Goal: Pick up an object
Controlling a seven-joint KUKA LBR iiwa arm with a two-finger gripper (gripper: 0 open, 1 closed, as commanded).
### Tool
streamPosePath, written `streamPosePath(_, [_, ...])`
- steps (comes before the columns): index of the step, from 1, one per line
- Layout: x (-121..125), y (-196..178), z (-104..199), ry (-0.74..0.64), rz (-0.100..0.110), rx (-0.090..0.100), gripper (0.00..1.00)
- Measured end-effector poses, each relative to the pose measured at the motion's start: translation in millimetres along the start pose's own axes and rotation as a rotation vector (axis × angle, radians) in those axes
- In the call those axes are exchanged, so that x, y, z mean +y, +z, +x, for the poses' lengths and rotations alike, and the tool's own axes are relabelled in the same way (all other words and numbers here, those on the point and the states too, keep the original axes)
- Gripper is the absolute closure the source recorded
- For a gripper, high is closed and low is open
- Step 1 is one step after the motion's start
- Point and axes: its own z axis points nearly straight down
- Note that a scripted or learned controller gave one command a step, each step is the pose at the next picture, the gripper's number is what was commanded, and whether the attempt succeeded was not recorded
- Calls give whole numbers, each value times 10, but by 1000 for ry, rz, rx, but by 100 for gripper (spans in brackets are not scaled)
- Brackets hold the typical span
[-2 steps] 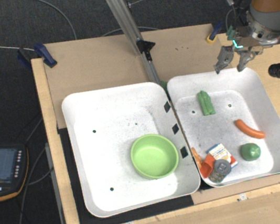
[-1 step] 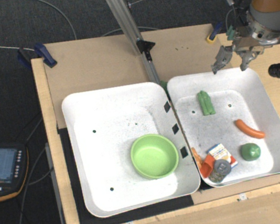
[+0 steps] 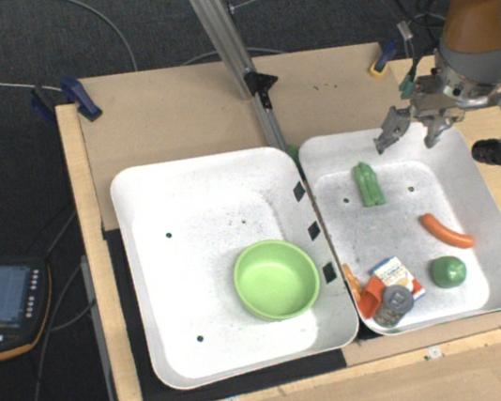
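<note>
Gripper [image 3: 413, 129], fingers spread, nothing held, above right bin's [image 3: 489, 202] far edge. Nearest target: green block [image 3: 367, 183]; centre over it, then descend.

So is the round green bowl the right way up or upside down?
Right way up. The round green plastic bowl in the left white bin shows its open hollow and rim facing up.

Tan wooden bench [image 3: 179, 112], 2 white bins side by side, left bin [image 3: 149, 221], right bin [image 3: 481, 213]
</note>
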Motion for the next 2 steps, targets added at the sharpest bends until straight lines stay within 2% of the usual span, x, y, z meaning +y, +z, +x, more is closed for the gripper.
streamPosePath(2, [-155, 924, 83, -1, 0, 0, 0])
